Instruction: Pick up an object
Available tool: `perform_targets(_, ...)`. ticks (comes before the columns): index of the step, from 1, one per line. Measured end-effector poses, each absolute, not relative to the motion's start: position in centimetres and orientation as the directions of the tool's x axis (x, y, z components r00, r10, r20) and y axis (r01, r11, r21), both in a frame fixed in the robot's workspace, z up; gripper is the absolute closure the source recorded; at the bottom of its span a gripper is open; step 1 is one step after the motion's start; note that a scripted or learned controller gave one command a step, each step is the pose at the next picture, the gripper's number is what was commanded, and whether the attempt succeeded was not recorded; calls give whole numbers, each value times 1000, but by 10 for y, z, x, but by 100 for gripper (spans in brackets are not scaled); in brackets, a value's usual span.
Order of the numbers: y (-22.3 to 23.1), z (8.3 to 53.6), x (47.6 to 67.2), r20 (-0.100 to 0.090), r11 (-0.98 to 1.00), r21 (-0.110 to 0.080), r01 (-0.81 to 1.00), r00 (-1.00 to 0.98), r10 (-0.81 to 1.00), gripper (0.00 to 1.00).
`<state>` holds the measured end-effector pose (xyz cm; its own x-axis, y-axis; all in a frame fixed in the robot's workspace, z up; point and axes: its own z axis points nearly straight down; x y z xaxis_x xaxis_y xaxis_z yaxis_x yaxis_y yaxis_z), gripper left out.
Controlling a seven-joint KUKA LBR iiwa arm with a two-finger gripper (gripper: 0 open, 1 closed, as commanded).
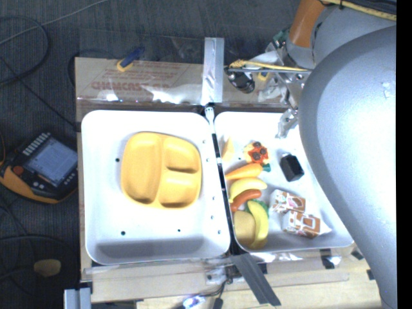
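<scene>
Tool [288,114] above right bin [322,192] — grip state unclear; yellow tray [161,169] fills left bin [96,192].

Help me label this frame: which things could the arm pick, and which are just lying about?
Pickable: yellow tray, banana, black block, patterned box.
Lying about: handheld pendant, blue clip, cables.

Robot lab; grey arm [360,140] over white bins [90,172]; teach pendant [42,166], cables [38,31] on floor.
</scene>
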<state>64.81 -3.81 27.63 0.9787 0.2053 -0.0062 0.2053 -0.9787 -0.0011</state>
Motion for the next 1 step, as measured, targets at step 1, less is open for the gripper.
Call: perform_targets(1,-74,182,584,-8,-980,1,198,980,198,0)
